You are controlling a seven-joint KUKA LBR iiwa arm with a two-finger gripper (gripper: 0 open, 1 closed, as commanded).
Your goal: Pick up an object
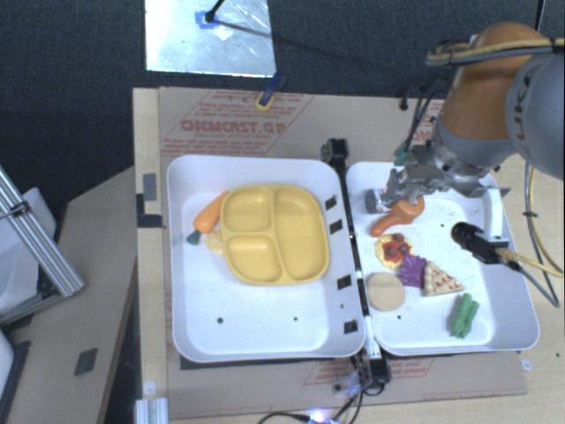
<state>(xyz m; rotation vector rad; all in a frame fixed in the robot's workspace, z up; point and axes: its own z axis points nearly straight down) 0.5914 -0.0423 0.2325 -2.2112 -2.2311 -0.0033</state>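
Camera view: arm's wrist [424, 170] seemingly hides part of orange sausage [397, 216]

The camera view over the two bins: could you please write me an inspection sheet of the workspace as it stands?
Surface: left bin and right bin, white, side by side on a cardboard sheet.
Job's things: in the right bin, an orange piece, pizza slice, purple piece, tan disc, green piece.
Clutter: yellow divided plate and carrot in the left bin.
Grippers: gripper low over the orange piece; grasp unclear.
Cables: yellow cable crossing the right bin's edge.
Surroundings: dark floor, foil sheet behind the bench.
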